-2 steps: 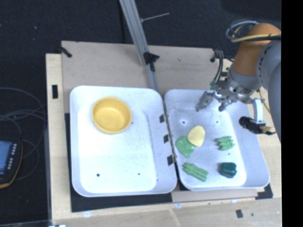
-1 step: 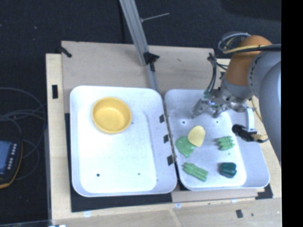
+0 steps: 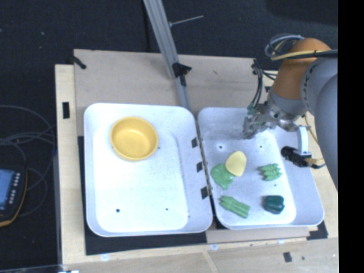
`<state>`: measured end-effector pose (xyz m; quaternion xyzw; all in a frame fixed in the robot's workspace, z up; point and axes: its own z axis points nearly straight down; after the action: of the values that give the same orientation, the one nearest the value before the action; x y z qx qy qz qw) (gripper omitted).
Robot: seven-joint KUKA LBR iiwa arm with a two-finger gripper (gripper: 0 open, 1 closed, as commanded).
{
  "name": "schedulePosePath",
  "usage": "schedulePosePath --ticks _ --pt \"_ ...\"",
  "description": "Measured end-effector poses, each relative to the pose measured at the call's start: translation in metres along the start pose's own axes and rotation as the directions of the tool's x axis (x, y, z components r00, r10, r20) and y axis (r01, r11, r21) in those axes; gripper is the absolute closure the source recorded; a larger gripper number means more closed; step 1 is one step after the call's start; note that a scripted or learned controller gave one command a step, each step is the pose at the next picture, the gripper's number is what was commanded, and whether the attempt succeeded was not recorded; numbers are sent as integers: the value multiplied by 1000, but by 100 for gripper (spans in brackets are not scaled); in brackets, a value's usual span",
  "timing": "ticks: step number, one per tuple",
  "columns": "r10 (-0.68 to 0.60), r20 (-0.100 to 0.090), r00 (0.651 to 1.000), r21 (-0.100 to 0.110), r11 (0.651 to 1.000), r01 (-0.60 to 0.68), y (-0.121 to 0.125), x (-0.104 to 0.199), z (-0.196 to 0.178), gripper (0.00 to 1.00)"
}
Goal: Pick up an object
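— Where are the fingers?

— I see the gripper [image 3: 252, 127] over the right bin's [image 3: 227, 121] far end; open or closed, I cannot tell.

— The objects?

— A yellow piece [image 3: 236, 163] lies mid-bin, touching a green piece [image 3: 221, 176]; a yellow bowl [image 3: 134, 138] sits in the left bin [image 3: 136, 201].

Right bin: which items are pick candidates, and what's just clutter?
Pick candidates, all in the right bin:
pale yellow piece
light green piece
ridged green piece
small green piece
dark green piece

Lying about:
yellow bowl in the left bin

The tool hovers above.
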<state>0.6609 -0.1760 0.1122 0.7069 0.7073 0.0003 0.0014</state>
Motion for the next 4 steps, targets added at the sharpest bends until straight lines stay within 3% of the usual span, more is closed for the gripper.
schedulePosePath --ticks 1,3,4 --pt "1 0 1000 -4 1000 -1 -4 -3 -62 100" --pt "1 -1 1000 -2 1000 -1 -1 -6 -145 100" --pt "-2 -2 1000 1 1000 2 -5 39 -150 100"
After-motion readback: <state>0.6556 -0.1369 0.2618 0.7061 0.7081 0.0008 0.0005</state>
